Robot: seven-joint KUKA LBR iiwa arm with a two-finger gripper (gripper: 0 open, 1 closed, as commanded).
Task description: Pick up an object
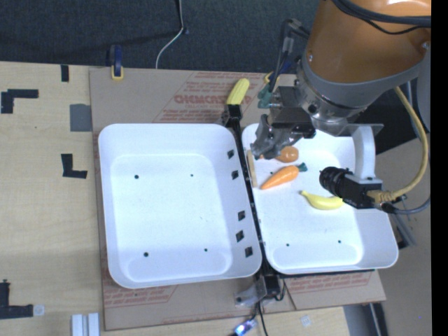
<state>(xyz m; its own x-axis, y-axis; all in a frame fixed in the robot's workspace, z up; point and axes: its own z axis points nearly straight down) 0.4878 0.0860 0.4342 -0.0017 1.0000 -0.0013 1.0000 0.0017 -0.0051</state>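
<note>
In the right bin (329, 254) lie an orange carrot (279, 177) with a green tip, a small orange piece (288, 155) just behind it, and a yellow banana (321, 201) toward the middle. My gripper (268, 144) hangs over the bin's far left corner, directly above the small orange piece and just behind the carrot. Nothing shows between its fingers. The big orange and grey arm covers the back of the bin.
The left bin (168, 257) sits beside the right one, with black clips along the shared wall. A yellow-handled clamp (236, 93) grips the board behind the bins. A blue clamp (115, 60) stands at the far left of the cardboard.
</note>
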